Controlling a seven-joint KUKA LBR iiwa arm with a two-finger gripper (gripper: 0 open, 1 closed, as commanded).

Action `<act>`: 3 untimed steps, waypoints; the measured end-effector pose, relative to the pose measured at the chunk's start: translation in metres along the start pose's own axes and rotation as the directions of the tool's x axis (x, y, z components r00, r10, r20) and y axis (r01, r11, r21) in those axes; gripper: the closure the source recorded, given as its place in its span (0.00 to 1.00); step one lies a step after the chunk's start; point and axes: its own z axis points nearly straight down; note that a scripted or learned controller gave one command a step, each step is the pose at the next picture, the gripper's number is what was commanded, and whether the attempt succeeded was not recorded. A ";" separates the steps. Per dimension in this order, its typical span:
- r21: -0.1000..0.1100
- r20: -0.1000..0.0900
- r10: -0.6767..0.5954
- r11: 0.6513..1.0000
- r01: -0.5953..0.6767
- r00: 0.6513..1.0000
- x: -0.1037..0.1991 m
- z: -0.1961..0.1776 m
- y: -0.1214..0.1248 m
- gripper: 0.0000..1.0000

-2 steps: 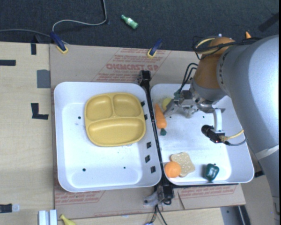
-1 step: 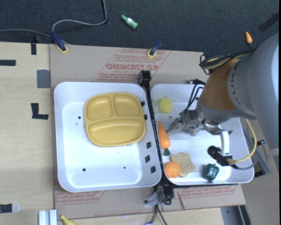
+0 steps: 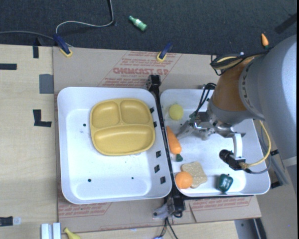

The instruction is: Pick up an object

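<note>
Lying in the right bin (image 3: 249, 189) are the things to pick: a carrot (image 3: 174, 141) along its left wall, a yellow ball (image 3: 176, 111) farther back, and at the near side an orange (image 3: 184, 180) touching a slice of bread (image 3: 195, 173), with a small green object (image 3: 224, 182) to their right. The gripper (image 3: 203, 128) hangs over the middle of this bin, right of the carrot and apart from it, and I cannot tell how it is set. The left bin (image 3: 72, 183) holds a yellow divided plate (image 3: 122, 125).

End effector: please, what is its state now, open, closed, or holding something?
End effector: cannot be told; it hangs over the right bin, near the carrot, with no object seen in it.
</note>
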 end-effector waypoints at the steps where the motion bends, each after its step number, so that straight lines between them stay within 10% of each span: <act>1: -0.008 0.005 0.004 1.000 -0.004 1.000 0.003 -0.001 -0.068 0.00; 2: -0.012 0.003 0.002 1.000 -0.002 1.000 0.001 -0.001 -0.093 0.00; 3: -0.009 0.000 0.001 1.000 -0.001 1.000 0.002 -0.011 -0.093 1.00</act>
